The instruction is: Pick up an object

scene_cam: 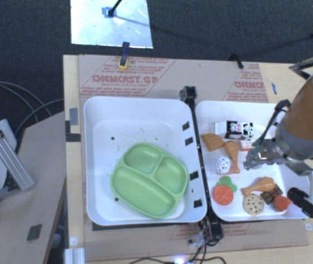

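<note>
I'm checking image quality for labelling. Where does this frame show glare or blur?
Camera view: strong glare on the shiny metal sheet above the bench; even, soft light in the two white bins, faint shadows; the small toy foods look slightly soft; the gripper is blurry.

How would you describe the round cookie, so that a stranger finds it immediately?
Look in the right bin, along its near edge. The cookie lies there between the red tomato and a red round piece. It alone is pale, flat and dotted with dark chips.
</note>
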Robot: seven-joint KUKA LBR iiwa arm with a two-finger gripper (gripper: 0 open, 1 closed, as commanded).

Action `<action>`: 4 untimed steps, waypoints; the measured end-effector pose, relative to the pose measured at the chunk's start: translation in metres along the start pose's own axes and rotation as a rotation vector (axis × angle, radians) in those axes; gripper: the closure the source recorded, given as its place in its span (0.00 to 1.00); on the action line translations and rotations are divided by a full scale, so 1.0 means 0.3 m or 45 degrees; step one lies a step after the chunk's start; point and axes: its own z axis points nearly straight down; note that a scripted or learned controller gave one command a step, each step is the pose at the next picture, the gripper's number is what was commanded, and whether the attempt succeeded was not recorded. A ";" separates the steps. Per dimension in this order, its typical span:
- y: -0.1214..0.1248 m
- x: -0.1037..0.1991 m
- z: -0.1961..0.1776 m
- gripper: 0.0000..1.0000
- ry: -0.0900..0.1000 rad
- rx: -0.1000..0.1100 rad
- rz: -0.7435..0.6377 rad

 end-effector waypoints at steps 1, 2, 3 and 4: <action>-0.032 0.016 0.274 1.00 0.001 0.020 0.011; 0.072 0.174 -0.100 1.00 -0.001 -0.005 -0.001; -0.024 0.331 0.026 1.00 0.002 0.015 0.002; -0.015 0.321 -0.016 1.00 -0.001 0.007 0.002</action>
